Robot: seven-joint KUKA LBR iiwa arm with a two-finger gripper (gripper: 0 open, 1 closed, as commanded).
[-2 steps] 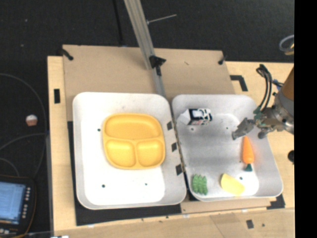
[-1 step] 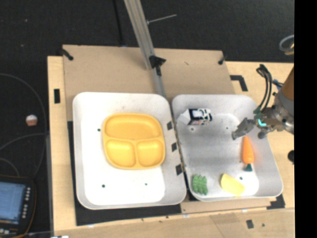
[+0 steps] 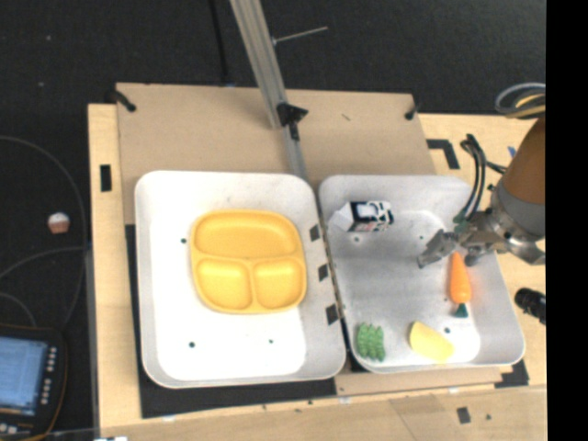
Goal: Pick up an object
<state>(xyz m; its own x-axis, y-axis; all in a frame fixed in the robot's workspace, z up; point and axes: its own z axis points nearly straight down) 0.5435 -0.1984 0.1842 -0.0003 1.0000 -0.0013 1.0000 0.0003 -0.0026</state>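
I see the arm reaching in from the right over the right bin, its pincer low above the bin's right half. The fingers stand spread apart with nothing between them (one grey finger points left, clear of everything). An orange carrot lies just beside and below the pincer, long axis roughly up-down in the view; I cannot tell whether a finger touches its top end. In the same bin I note a small black-and-white object near the upper left, a green piece at the lower left and a yellow piece near the bottom edge. The left bin on the desk holds a yellow divided tray.
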